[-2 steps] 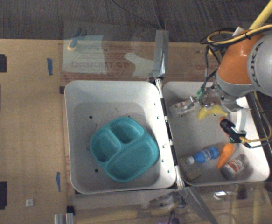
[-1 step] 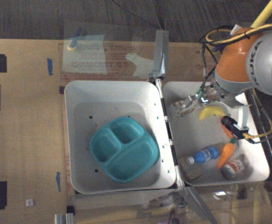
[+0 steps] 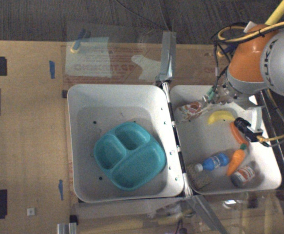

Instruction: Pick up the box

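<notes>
Tool (image 3: 211, 100) over right bin (image 3: 273, 177), fingers' state unclear; blurred box (image 3: 190, 110) just beside it.

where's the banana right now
The banana lies in the right bin, near its far edge, just below the hand and up-left of the carrot.

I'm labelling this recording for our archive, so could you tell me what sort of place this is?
Probably a robotics lab bench set up for picking trials: a KUKA arm reaches over two white bins, one holding a teal divided plate, the other a toy banana and carrot.
</notes>
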Robot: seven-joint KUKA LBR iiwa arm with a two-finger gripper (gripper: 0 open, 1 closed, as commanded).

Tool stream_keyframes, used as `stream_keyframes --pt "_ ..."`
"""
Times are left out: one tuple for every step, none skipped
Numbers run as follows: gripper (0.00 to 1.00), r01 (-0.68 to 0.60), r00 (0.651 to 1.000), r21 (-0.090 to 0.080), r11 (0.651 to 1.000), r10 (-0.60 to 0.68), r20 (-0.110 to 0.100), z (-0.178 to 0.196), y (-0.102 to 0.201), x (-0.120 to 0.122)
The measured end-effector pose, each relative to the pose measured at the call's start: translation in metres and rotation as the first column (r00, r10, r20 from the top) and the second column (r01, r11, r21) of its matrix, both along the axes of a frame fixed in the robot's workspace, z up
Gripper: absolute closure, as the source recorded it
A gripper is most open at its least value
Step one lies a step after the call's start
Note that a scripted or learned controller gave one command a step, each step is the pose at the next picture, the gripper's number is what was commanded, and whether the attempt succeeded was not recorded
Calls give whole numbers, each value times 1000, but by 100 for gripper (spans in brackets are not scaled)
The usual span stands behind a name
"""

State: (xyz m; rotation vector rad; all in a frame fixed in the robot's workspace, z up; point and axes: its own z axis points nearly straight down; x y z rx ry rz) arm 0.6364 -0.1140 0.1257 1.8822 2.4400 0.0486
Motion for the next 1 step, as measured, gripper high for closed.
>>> stream_keyframes --pt "100 111 992 10 994 -111 -62 9 -48 5"
